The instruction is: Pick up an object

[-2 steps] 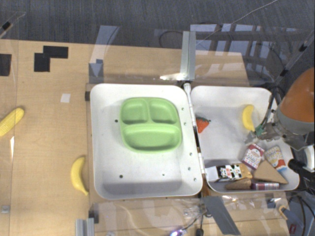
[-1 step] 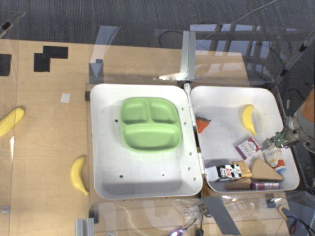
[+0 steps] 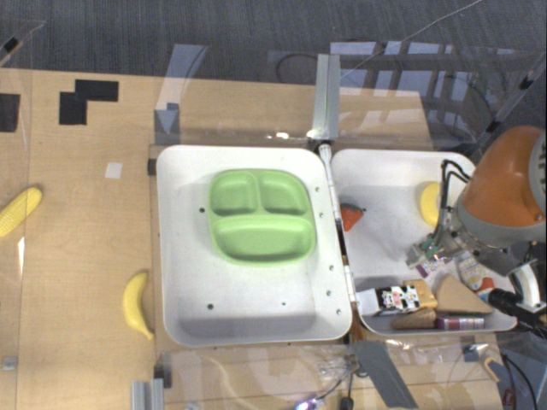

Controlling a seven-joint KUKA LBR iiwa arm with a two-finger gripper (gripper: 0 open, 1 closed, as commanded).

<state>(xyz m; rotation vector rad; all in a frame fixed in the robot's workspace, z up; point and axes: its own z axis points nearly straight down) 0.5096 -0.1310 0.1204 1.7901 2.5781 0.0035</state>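
Observation:
The right bin (image 3: 385, 173) holds a small red piece (image 3: 351, 217) by its left wall and a yellow round object (image 3: 429, 202) partly hidden behind the arm. Along its front wall lie a black-and-white packet (image 3: 395, 298), a brown bread-like piece (image 3: 415, 319), a tan wedge (image 3: 460, 298) and a dark purple tube (image 3: 460, 322). My gripper (image 3: 430, 255) hangs low in the right part of this bin, just above the packet and wedge and below the yellow object. The orange band (image 3: 504, 182) covers the bin's right side.
The left bin (image 3: 179, 254) bears a green divided plate (image 3: 260, 215). On the bench to the left lie a banana (image 3: 137, 304) and a yellow corn cob (image 3: 17, 212). A metal post (image 3: 326, 96) stands behind the divider between the bins.

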